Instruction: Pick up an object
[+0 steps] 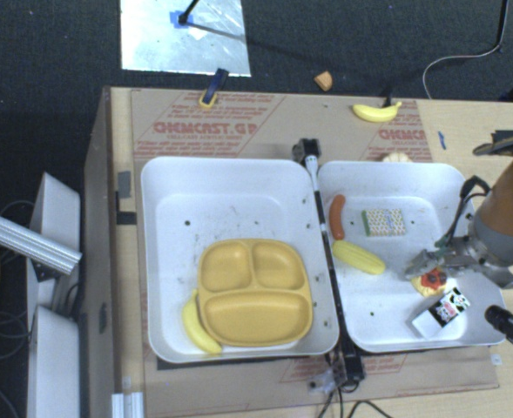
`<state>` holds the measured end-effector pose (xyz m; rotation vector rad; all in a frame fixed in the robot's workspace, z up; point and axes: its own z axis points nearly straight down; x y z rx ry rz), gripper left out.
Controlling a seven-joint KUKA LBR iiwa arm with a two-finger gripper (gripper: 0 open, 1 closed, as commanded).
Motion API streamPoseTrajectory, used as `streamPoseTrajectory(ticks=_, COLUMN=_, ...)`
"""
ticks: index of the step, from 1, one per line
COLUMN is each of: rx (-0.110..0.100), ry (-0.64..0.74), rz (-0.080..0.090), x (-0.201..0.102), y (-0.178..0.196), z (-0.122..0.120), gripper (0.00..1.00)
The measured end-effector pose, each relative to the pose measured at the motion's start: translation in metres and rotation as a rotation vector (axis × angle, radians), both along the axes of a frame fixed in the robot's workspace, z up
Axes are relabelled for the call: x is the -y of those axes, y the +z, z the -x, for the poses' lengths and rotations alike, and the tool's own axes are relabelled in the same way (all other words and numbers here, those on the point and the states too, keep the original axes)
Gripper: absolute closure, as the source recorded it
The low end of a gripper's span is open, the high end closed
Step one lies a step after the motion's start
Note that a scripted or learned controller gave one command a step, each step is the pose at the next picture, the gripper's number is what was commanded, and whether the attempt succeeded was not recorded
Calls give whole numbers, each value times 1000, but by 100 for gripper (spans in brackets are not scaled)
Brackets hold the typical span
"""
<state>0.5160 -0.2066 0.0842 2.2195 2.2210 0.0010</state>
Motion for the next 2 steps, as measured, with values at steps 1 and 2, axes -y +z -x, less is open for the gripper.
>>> streamPoseTrajectory(ticks=1, rx=3, ry=2, rz=0, x=0, y=11, z=-1, gripper=100)
streamPoseTrajectory(ticks=2, rx=2, ry=4, rz=-1, x=-104, y=92, z=-4, gripper=100)
